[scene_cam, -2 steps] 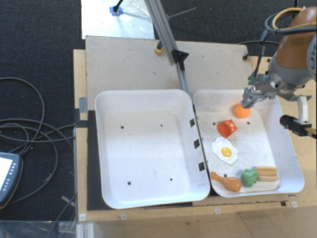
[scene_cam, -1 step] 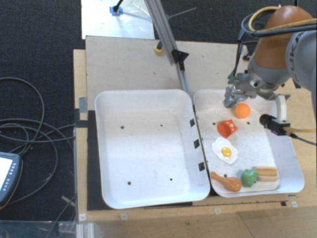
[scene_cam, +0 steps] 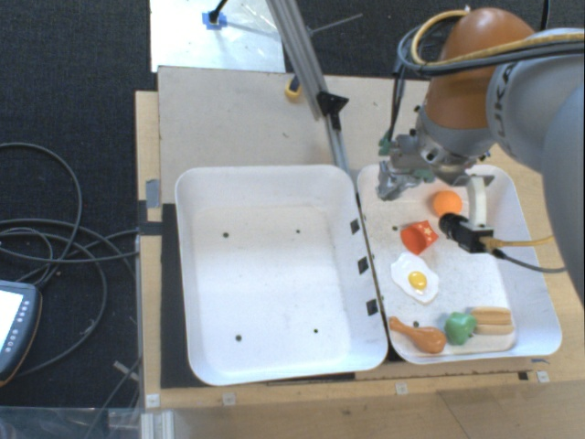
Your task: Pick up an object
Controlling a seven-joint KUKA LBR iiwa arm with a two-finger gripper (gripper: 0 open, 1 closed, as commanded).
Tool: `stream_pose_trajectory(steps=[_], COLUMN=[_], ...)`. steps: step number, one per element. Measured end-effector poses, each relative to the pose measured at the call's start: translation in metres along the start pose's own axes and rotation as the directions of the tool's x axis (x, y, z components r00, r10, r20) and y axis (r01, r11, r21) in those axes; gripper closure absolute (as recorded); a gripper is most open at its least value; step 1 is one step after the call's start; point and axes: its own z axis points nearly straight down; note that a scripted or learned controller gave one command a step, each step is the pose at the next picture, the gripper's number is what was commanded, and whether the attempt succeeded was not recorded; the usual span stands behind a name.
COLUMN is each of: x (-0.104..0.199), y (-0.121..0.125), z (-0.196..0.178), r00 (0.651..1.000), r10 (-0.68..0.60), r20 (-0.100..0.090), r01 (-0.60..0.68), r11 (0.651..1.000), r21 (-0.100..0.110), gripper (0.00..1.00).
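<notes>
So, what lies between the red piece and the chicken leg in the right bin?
In the camera view, the fried egg lies between the red piece and the chicken leg, flat on the floor of the right bin.

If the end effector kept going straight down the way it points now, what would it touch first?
Probably bare bin floor. The end effector hangs over the upper-left corner of the right bin, clear of the orange ball and red piece. Depth is hard to judge from this slanted view.

Bright, even light; soft shadows
</notes>
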Motion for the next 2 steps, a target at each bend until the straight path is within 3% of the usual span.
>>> stream_pose_trajectory(steps=[1, 2], x=[0.052, 0.098], y=[-0.013, -0.007], z=[0.001, -0.01], r00=[1.0, 1.0], r10=[0.001, 0.002], r20=[0.001, 0.001], r01=[-0.001, -0.002], r11=[1.0, 1.0], r21=[0.001, -0.001], gripper=[1.0, 1.0])
